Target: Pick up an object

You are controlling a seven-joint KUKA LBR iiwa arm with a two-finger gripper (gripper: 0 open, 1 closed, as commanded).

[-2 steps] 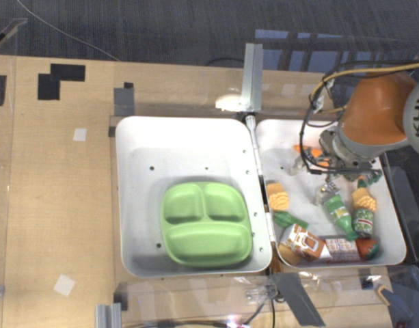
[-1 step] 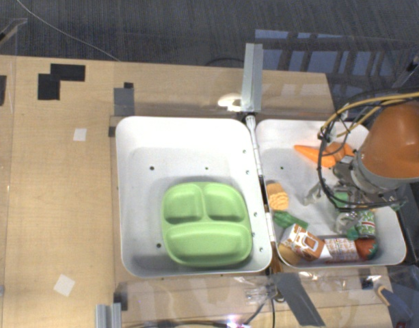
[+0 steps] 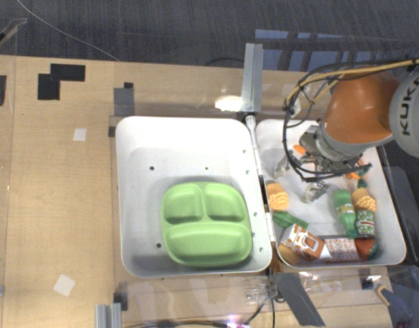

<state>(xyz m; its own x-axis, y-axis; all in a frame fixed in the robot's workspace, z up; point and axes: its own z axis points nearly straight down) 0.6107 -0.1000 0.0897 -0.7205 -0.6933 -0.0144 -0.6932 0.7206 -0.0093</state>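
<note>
Two white bins sit side by side on the bench. The left bin (image 3: 137, 183) holds one thing, a green tray (image 3: 206, 223) with three compartments, lying flat toward the near right corner. The right bin (image 3: 394, 238) holds a clutter of toy food along its near half: one yellow corn (image 3: 277, 199) by the left wall, one green pepper (image 3: 288, 219) just below it, one brown carton (image 3: 302, 243), one flat wrapper (image 3: 340, 247) beside that, one green bottle (image 3: 345, 210), and a second bottle (image 3: 365, 219) with a yellow top touching it; there may be more underneath. The arm (image 3: 359, 111) hangs over the bin's far half. Its gripper (image 3: 317, 190) points down between corn and green bottle, above the bin floor, with nothing visibly between its tips; the spread I cannot tell.
</note>
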